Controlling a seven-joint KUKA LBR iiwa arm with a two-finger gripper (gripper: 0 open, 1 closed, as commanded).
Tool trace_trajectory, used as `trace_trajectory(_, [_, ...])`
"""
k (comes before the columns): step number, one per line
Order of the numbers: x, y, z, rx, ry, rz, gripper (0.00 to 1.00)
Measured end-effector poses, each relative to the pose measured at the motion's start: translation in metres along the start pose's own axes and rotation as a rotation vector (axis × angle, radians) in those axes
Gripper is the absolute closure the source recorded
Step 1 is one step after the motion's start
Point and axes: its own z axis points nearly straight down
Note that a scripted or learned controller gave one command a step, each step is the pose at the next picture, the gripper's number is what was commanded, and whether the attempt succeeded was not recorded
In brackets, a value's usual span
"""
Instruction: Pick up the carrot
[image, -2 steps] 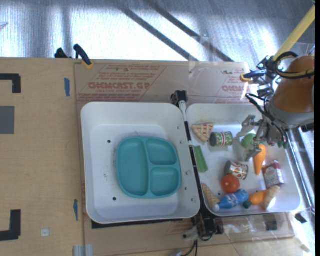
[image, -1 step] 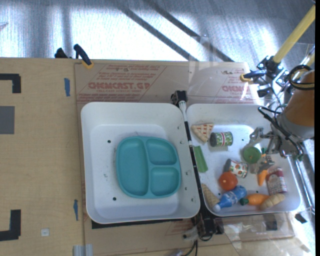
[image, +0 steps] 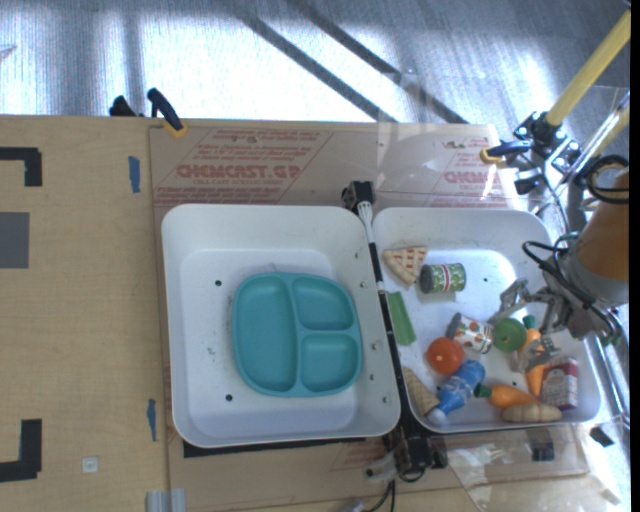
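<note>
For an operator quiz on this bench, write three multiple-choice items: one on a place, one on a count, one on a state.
1. Where does the teal plastic divided tray lie?
A. In the left white bin
B. In the right white bin
C. On the cardboard

2. How many compartments does that tray have?
A. Two
B. Three
C. Five

3. How does the small green-labelled can rest?
A. Upright
B. On its side
C. Stacked on the tray

Answers: 1 A, the tray sits in the middle of the left bin. 2 B, one tall section and two smaller ones show. 3 B, its length runs across the bin floor.
</note>
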Motion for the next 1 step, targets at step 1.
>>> trace_trajectory(1, [-0.0058, -0.0004, -0.0141, 0.006, -0.015, -0.001, 1.00])
